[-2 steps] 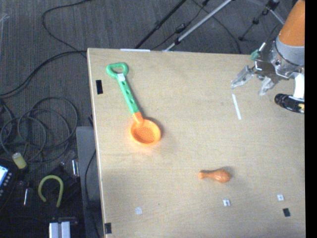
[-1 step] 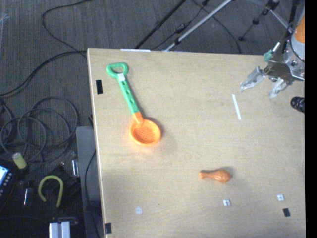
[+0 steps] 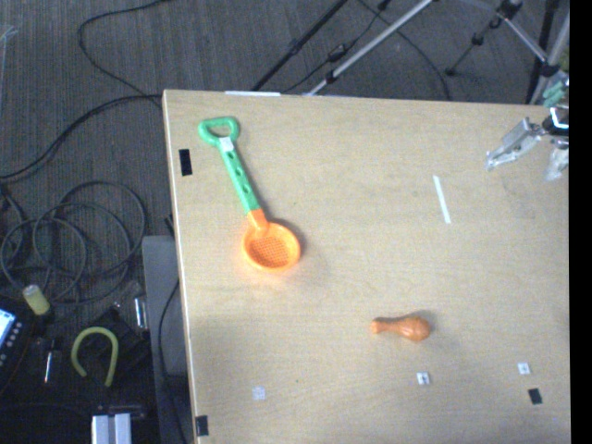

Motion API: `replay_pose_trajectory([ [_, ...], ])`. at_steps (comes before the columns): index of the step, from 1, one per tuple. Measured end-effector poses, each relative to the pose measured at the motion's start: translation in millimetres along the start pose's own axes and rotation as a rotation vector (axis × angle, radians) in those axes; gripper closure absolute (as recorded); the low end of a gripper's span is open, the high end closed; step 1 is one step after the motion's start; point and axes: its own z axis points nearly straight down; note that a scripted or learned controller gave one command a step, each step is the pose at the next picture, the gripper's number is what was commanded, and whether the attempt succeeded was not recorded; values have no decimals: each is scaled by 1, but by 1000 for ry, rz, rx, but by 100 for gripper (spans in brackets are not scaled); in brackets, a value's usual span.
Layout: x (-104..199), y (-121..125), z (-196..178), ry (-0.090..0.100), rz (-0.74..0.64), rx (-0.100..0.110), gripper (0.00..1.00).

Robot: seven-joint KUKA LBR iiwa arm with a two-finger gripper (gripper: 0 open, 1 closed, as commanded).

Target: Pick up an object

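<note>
Lying near the far left corner of the wooden board was a toy spoon with a green handle and a round orange bowl. Its handle loop pointed to the far edge and its bowl pointed toward the middle. It lay flat and alone, so it looked easy to reach from above.

Farther right, closer to the near edge, lay a small orange toy shaped a bit like a drumstick. It rested on its side, well apart from the spoon. Either one could be the thing to pick up, and neither had been lifted.

Right of the middle, a thin white stick lay flat on the board. A few tiny white and black marks sat along the near edge. They were too small to tell what they were.

At the far right edge the gripper hung over the board. Its pale fingers looked spread apart, with nothing between them. It was well apart from both toys, likely because the reach had not yet begun. Part of the tool was cut off at the side and blurry, so its shape was hard to make out.
</note>
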Motion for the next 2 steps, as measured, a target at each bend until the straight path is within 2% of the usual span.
replay_pose_trajectory([
  [1,56,-35,-12,0,529,2,0],
  [2,68,19,-27,-2,857,3,0],
])
